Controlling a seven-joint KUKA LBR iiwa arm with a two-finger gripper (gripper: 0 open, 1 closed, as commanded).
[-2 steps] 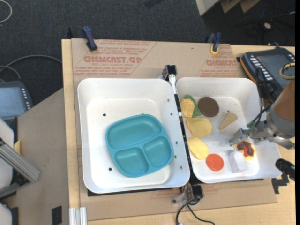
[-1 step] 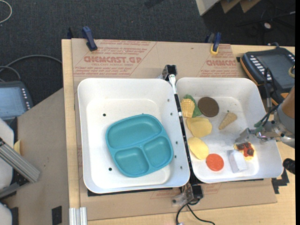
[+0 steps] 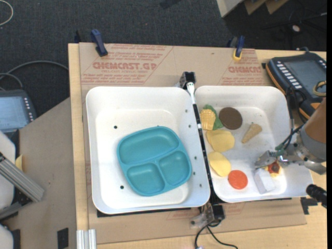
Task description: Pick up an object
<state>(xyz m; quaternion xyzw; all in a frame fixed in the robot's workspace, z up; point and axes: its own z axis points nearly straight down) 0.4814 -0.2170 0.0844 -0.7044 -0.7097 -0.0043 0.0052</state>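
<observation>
Two white bins sit side by side on the counter (image 3: pixel 155 61).

Left bin (image 3: pixel 98 139): one item, a teal tray (image 3: pixel 154 160) with three compartments, lying flat and turned slightly askew to the bin walls, its one large compartment toward the far left.

Right bin (image 3: pixel 249 95): eight loose items counted.
- One corn cob (image 3: pixel 208 119), yellow with green husk at the far end, against the left wall; long axis runs near to far.
- One brown disc (image 3: pixel 230 118), just right of the cob.
- One tan wedge (image 3: pixel 251 133), narrow tip pointing to the far right, long axis diagonal.
- Two pale yellow pieces: one (image 3: pixel 221 140) below the cob, one (image 3: pixel 219 164) nearer the front, close together; contact cannot be confirmed.
- One orange-red disc (image 3: pixel 238 179) at the front, just right of the nearer yellow piece.
- One white block (image 3: pixel 263 182) near the front right, long axis roughly near to far, tilted.
- One small red-orange item (image 3: pixel 273 167) just above the white block, at the gripper; its shape is too small to make out.

The arm enters from the right, and the gripper (image 3: pixel 270 161) sits low over the right bin's front right area, fingers pointing left. Whether the fingers are spread or pressed together cannot be told, nor whether the red-orange item lies between them.

Two clamps, one blue (image 3: pixel 98 42) and one yellow-blue (image 3: pixel 238 47), stand at the counter's far edge.
</observation>
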